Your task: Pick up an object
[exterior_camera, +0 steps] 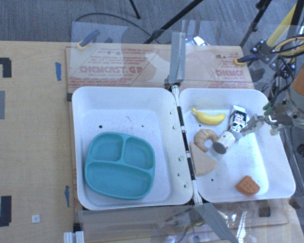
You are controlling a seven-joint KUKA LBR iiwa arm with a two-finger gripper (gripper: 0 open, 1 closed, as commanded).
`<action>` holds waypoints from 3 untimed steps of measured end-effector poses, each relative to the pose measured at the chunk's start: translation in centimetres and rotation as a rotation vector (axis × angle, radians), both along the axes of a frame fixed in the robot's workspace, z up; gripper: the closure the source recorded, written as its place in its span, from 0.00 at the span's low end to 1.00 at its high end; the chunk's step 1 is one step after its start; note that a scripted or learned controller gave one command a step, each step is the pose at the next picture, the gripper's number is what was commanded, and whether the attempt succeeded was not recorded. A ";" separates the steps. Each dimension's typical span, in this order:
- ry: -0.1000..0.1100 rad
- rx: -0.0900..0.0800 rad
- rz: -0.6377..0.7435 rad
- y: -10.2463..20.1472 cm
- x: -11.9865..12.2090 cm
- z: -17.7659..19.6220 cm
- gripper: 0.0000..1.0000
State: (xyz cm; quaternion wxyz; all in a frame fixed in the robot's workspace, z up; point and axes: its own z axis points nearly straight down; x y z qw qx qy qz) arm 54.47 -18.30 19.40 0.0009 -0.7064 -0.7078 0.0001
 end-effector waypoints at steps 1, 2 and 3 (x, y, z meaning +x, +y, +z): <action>-0.006 -0.003 0.039 5.1 8.0 -10.8 0.00; -0.011 -0.005 0.041 5.2 8.2 -9.6 1.00; -0.002 -0.001 -0.031 13.5 9.0 -0.7 1.00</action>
